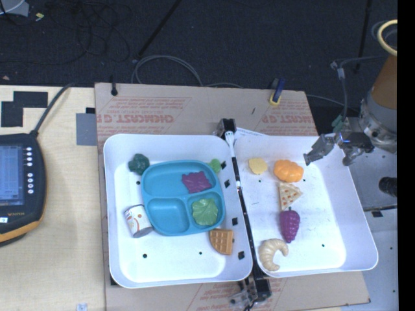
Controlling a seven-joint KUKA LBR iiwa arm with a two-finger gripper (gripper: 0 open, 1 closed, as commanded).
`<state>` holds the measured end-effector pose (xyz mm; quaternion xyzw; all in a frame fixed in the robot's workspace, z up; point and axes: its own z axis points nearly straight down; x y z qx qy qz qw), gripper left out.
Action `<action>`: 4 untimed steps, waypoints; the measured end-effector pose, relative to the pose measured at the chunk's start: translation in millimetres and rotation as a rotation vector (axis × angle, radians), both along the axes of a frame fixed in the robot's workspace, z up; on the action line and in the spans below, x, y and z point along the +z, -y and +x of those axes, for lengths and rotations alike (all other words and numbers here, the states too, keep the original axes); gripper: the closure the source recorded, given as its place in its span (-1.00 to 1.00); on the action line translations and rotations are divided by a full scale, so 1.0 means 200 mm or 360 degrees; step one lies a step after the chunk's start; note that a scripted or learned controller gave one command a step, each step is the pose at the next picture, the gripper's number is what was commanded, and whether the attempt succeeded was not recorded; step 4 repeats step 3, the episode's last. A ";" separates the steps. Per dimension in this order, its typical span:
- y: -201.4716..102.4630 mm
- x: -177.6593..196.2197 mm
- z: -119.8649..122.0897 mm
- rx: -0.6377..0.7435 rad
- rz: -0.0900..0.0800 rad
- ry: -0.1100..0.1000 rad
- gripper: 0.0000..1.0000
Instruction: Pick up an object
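My gripper [334,153] hangs over the upper right part of the right bin [353,238], fingers spread open with nothing between them. To its left in that bin lie an orange fruit [288,170] and a small yellow piece [257,166]. Below them are a triangular cracker [288,194], a purple grape bunch [290,224] and a croissant [273,253]. The gripper is apart from all of them; the orange fruit is the closest.
The left bin [120,251] holds a blue divided tray [170,199] with a purple item [196,182] and a green leaf [205,210]. Around the tray lie broccoli [138,164], a small can [137,220] and a waffle [222,241]. A pendant [16,183] rests far left.
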<state>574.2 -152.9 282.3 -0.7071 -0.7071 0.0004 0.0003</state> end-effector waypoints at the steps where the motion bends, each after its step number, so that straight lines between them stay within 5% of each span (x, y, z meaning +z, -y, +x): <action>1: -0.09 -0.71 0.15 0.0007 0.0005 -0.0015 -1.00; 2: -0.08 -0.99 0.35 0.0008 0.0000 -0.0001 -1.00; 3: -0.08 -0.92 0.35 0.0005 0.0001 -0.0001 1.00; 4: -0.08 -0.92 0.35 0.0005 0.0001 -0.0001 1.00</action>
